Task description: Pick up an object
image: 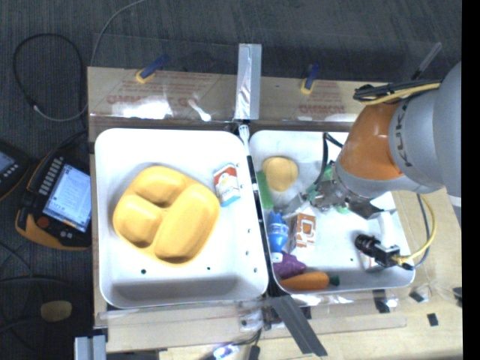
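Observation:
My gripper [318,198] hangs low in the right bin [390,223], near its middle, under the orange-banded wrist. Just left and below it lies a white and orange packet [304,230]. A blue bottle [277,232] lies beside the packet, against the bin's left wall. A round yellow thing [280,172] sits at the far left corner, with a green strip [266,190] next to it. At the near edge lie a purple thing [289,263] and an orange carrot [306,280]. I see nothing held.
The left bin [112,148] holds a large yellow lumpy thing [165,214] and a small white and red carton [226,184] by its right wall. A handheld pendant [56,201] lies on the floor to the left of the bench.

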Tool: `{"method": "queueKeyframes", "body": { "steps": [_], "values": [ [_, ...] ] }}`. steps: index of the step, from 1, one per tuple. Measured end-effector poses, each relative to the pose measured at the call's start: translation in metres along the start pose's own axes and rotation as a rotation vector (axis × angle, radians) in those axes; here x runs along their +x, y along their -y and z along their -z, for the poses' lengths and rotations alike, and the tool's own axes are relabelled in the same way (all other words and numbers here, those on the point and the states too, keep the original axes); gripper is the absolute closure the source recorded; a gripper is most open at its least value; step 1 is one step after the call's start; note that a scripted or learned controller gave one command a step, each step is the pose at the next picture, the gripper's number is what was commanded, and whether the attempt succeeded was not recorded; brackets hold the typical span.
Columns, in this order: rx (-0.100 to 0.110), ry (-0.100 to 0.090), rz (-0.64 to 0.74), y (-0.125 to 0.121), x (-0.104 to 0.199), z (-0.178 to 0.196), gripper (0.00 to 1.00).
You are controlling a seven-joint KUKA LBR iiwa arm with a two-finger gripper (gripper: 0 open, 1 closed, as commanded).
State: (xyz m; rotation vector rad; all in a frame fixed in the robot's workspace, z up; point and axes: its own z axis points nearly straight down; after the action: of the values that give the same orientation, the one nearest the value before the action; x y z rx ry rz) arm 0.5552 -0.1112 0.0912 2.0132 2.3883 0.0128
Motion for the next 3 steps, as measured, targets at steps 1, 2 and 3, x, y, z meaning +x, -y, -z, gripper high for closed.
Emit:
{"method": "queueKeyframes", "body": {
  "steps": [1, 2, 3],
  "values": [
    [0.002, -0.003, -0.02, -0.032, -0.061, -0.002, 0.0],
    [0.02, -0.01, -0.227, -0.03, -0.092, 0.0, 0.0],
    [0.022, -0.005, -0.336, 0.007, -0.103, 0.055, 0.0]
  ]
}}
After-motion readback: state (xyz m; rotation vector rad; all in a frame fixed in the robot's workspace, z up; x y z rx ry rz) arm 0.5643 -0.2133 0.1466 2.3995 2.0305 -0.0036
